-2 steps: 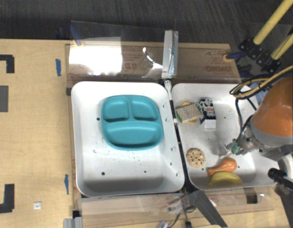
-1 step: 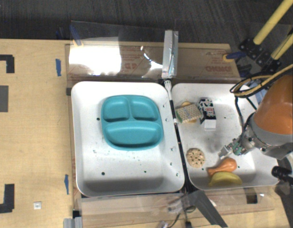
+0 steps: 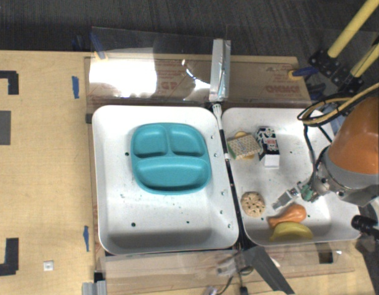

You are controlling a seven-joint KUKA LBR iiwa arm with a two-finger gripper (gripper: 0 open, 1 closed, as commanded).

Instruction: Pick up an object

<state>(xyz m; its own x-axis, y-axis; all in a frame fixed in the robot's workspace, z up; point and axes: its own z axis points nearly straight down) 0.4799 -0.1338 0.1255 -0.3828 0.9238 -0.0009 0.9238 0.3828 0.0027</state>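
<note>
Left bin [image 3: 109, 165]: teal tray [image 3: 171, 157] at centre.
Right bin [image 3: 287, 118]: cookie [image 3: 253, 204] at 7 o'clock; orange and yellow toys [image 3: 289, 222] at 5 o'clock; boxes [image 3: 255, 145] at 11 o'clock.
Gripper [image 3: 289, 195]: just above the toys; finger state cannot be told.

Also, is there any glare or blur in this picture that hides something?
Camera view: strong glare on the clear sheet behind the left bin, washing out the cardboard print; the orange-banded arm looks soft; the teal divided plate is sharp.
</note>
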